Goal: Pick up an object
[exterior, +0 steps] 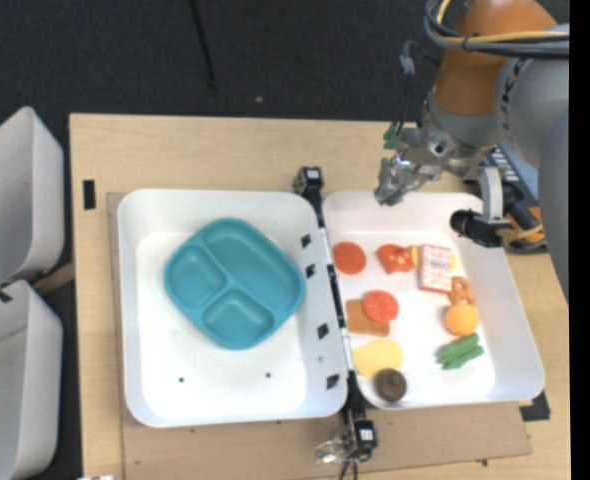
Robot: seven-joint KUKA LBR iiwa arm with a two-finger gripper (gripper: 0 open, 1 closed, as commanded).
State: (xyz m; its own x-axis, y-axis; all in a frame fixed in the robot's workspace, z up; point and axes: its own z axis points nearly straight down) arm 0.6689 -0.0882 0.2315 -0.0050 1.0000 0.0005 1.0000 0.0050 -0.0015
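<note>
Your pick candidates, the toy foods (405, 313), all lie loose in the right bin (515, 368), so any is reachable. The hand (393, 190) hangs over that bin's far rim, gripping nothing; open or shut, can't tell. Teal tray (235, 280) fills the left bin (145, 368).

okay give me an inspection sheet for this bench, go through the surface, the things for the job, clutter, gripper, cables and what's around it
Surface: wooden bench bearing a left bin and a right bin, side by side.
Job's things: in the right bin, two red discs, a red piece, a patterned card, a brown slab, an orange ball, a green piece, a yellow piece, a dark ring.
Clutter: blue divided tray in the left bin.
Gripper: gripper above the right bin's far edge, holding nothing visible.
Cables: yellow and grey cables looped round the arm.
Surroundings: white containers left of the bench; dark floor.
</note>
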